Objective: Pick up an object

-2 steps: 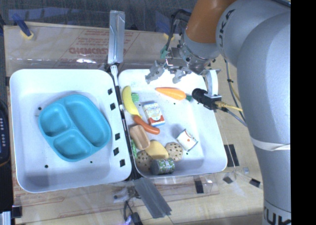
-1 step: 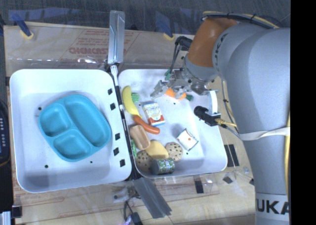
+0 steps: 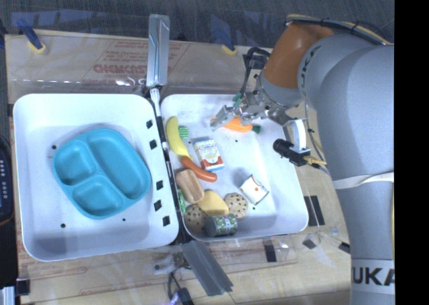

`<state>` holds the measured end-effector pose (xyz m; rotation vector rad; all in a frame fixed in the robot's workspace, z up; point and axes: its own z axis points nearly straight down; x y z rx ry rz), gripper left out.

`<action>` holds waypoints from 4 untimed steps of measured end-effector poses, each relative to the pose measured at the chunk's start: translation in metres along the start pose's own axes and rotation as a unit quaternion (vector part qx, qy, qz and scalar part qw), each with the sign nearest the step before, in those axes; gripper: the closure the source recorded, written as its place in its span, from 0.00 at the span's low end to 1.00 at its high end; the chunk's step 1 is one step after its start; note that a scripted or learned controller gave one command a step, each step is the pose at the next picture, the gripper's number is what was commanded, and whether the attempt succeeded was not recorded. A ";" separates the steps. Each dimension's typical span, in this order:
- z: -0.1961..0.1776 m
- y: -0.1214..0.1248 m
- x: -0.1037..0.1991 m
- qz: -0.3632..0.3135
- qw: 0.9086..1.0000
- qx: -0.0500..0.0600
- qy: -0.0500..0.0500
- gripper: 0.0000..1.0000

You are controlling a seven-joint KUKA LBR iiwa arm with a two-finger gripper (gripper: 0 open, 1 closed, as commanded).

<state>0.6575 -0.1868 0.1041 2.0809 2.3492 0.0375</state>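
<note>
**Arm low over the upper edge of the right bin, beside an orange piece**

The jaws (image 3: 236,110) sit at the upper middle of the frame, low in the upper part of the right bin (image 3: 285,193). They are small and dark against the white floor, and whether they are apart or together cannot be told. Directly at their tips lies one flat orange piece (image 3: 238,125); it is touching or just beside them, and nothing shows it being held between them.

Counted in the right bin: one yellow banana (image 3: 175,135) along the left wall, one small carton (image 3: 208,153) just right of it, one orange-red carrot-like stick (image 3: 200,169) below the carton, one tan bread-like piece (image 3: 190,186), one yellow wedge (image 3: 214,202), two round cookies (image 3: 235,204) and (image 3: 194,216), one dark green can (image 3: 221,226) at the lower wall, and one small white box (image 3: 254,190) lying apart toward the middle right. The lower-left cluster is packed tight, the pieces touching or overlapping.

The left bin (image 3: 33,163) holds one blue divided tray (image 3: 100,171) with three compartments, set at a tilt.

The grey arm (image 3: 355,116) with its orange band (image 3: 291,55) covers the right side of the frame and overhangs the right bin's upper right corner. Both bins stand on the counter (image 3: 80,62), with a metal bracket (image 3: 158,49) rising between them at the top.
</note>
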 end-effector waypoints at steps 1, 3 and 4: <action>-0.026 -0.001 -0.020 0.003 1.000 0.008 -0.007 0.00; 0.002 -0.015 -0.014 0.012 1.000 0.014 -0.006 1.00; -0.077 -0.012 0.074 0.046 0.999 0.007 -0.007 1.00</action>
